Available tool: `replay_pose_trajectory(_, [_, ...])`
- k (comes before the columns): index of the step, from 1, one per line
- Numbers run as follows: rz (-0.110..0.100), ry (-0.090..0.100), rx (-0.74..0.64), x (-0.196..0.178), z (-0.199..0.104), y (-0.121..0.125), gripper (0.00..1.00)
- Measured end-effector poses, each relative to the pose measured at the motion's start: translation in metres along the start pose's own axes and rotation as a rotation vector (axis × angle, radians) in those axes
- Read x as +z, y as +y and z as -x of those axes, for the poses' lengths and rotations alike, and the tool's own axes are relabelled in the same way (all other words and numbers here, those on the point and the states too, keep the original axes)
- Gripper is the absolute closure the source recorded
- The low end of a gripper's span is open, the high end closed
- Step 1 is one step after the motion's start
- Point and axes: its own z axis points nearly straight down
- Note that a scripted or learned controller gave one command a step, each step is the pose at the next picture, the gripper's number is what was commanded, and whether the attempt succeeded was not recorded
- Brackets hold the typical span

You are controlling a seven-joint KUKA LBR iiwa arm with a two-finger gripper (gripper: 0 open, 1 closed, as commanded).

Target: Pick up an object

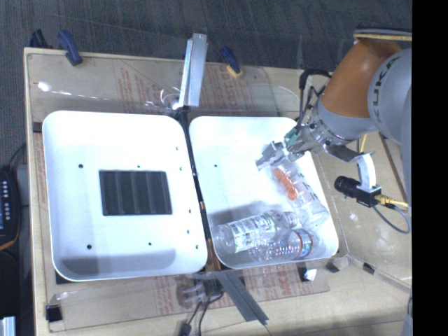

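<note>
Claw [274,152] over right bin [224,135], upper right part.
Claw grip state: cannot tell. Orange item [285,180] lies just below claw; two clear bottles [255,231] lie further below, against near wall.

Honestly, we've got loads of open floor across the left bin [70,138], just a dark flat panel [135,192] mid-bin. The right bin [231,142] is free along its far-left part; clear bottles [262,235] crowd its near edge and right wall.

Single fixed overhead camera, slanted down on both bins [115,128].
</note>
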Motion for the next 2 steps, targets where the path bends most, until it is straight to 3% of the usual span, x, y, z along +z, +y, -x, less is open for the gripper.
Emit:
replay_pose_trajectory(1, [0.002,-0.001,-0.057,0.004,0.003,0.015,0.0])
replay_pose_trajectory(2, [-0.001,0.0,-0.087,0.025,0.013,0.062,0.0])
